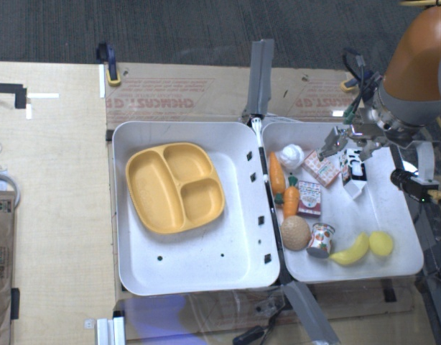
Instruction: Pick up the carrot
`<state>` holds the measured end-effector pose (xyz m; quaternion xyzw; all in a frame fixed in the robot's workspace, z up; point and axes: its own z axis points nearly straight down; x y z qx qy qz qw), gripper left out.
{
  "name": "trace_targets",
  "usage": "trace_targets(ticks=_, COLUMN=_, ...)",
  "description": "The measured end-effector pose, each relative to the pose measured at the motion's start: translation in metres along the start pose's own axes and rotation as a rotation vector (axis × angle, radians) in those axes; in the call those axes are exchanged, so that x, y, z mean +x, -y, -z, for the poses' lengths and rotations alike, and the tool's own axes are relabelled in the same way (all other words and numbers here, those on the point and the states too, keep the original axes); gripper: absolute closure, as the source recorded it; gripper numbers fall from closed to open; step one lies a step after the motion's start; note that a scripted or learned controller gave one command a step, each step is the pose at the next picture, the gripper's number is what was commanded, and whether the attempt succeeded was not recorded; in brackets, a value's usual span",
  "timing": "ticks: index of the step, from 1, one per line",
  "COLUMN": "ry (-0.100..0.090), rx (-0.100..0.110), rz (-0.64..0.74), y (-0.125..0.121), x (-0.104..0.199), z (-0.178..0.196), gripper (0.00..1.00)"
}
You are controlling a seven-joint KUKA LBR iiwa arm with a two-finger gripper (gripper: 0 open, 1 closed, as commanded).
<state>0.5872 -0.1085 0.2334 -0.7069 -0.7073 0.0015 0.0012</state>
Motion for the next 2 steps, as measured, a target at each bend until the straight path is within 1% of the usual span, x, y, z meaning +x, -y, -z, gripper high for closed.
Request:
trace_targets(ticks=1, ry=0.001, rx=-0.002, rz=-0.361, y=-0.047, x=-0.067, z=0.068, gripper=0.0)
trace_targets(ticks=2, ry=0.001, rx=0.0, rz=-0.672, y=-0.071, x=-0.094, z=0.197, gripper=0.0)
